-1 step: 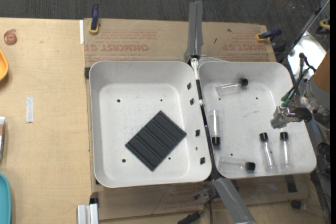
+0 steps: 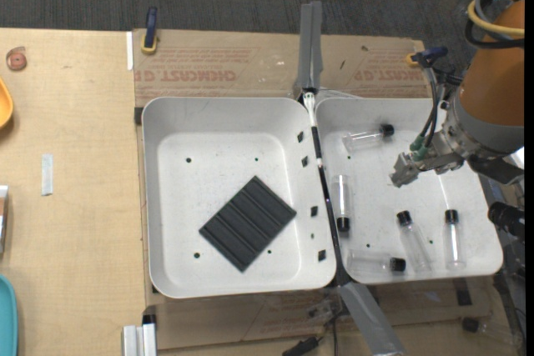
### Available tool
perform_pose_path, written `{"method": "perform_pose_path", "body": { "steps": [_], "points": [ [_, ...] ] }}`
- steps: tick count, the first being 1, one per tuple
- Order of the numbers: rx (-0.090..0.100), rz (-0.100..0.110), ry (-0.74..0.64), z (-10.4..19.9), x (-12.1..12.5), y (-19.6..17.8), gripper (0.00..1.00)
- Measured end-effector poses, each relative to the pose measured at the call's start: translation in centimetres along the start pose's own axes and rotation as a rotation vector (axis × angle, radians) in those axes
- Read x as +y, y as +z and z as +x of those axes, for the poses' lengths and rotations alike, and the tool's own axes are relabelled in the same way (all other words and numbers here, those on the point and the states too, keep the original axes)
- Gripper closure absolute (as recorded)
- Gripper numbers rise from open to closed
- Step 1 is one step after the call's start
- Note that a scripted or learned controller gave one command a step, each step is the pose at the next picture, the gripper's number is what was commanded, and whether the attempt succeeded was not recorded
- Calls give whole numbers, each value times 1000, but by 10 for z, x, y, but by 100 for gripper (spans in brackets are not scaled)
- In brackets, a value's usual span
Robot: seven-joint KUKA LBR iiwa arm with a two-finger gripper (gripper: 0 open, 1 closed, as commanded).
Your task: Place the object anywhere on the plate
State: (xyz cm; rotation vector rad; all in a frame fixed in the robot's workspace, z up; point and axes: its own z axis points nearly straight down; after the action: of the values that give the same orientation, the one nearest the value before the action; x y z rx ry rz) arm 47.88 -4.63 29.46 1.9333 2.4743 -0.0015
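Clear, black-capped vials are the candidate objects, and all five lie in the right bin (image 2: 488,267).

1. Nearest vials. One vial (image 2: 385,264) lies flat at 7 o'clock in the bin, close to the near wall. A second vial (image 2: 413,239) lies at 6 o'clock and a third vial (image 2: 451,238) at 5 o'clock. These two are roughly parallel, with caps pointing toward 12 o'clock.
2. Side vial. A fourth vial (image 2: 340,194) lies along the wall at 9 o'clock, cap toward 6 o'clock.
3. Gripper. The gripper (image 2: 406,172) hangs over the middle of the bin, above bare floor. No vial is seen in it. Whether it is released or clenched cannot be told.
4. Far vial. A fifth vial (image 2: 365,137) lies at 11 o'clock, cap toward 3 o'clock.
5. Destination. The plate (image 2: 248,223), dark, ribbed and rectangular, lies turned at an angle in the left bin (image 2: 154,204), slightly toward 5 o'clock of its middle. Nothing is seen on it.

Handling notes (judged): A vial is expected to be light, rigid, smooth and prone to rolling; if glass, it is fragile. It should be taken across the barrel at mid-length, with closure square to the long axis, so that it is not squeezed out sideways. The wall-side vial is judged the hardest to reach. The ribs should be used to check rolling after release.
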Motion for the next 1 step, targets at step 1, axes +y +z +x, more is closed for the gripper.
{"method": "perform_pose_path", "body": {
  "steps": [1],
  "points": [
    [-1, 4, 264, 88, 85, -14, 100]
  ]
}}
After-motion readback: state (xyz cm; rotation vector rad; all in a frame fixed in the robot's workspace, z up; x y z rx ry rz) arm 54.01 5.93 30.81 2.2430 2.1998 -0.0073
